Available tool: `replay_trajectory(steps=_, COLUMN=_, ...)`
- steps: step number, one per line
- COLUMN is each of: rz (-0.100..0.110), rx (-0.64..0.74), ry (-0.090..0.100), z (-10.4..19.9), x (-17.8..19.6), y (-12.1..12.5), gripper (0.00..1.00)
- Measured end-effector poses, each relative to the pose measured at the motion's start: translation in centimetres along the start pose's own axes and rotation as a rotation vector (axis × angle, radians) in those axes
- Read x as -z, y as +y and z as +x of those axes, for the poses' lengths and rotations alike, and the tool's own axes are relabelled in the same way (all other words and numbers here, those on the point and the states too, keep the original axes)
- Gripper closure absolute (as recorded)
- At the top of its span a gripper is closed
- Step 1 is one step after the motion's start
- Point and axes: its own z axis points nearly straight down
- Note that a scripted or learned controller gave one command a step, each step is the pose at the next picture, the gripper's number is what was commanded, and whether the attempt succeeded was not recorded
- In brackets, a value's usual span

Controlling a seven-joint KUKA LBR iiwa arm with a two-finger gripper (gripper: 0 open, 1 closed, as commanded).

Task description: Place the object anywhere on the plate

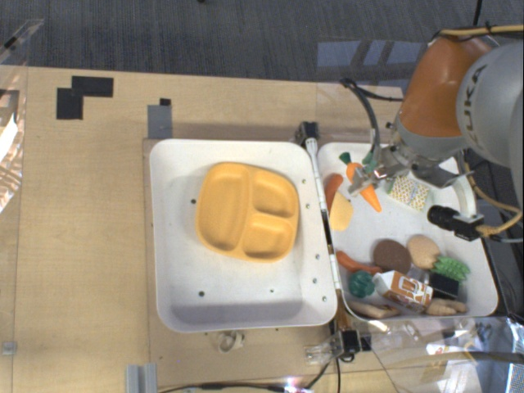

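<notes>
A yellow divided plate [246,211] lies in the left white bin [188,301]. My gripper [370,178] hangs low over the back left part of the right bin [483,289]. Directly at it lies a small orange carrot [371,196] with a green top, pointing toward the front right. The gripper covers the carrot's middle, so I cannot see whether the carrot is gripped or only lying beneath it.
Beside the carrot lie a red-orange piece [332,188], a pale yellow piece [341,213] and a checkered pad [408,191]. Toward the front sit a brown disc [393,255], a beige round [423,250], a green spiky toy [451,267], a teal item [361,283] and a brown box [406,290].
</notes>
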Motion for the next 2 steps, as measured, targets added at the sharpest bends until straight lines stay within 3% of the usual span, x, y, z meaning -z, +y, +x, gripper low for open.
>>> replay_trajectory(steps=1, rz=-0.004, rx=0.278, ry=0.003, z=8.5, x=4.1, y=1.0, gripper=1.0)
replay_trajectory(steps=2, rz=-0.002, rx=0.326, ry=0.005, z=14.6, x=3.3, y=3.2, gripper=1.0)
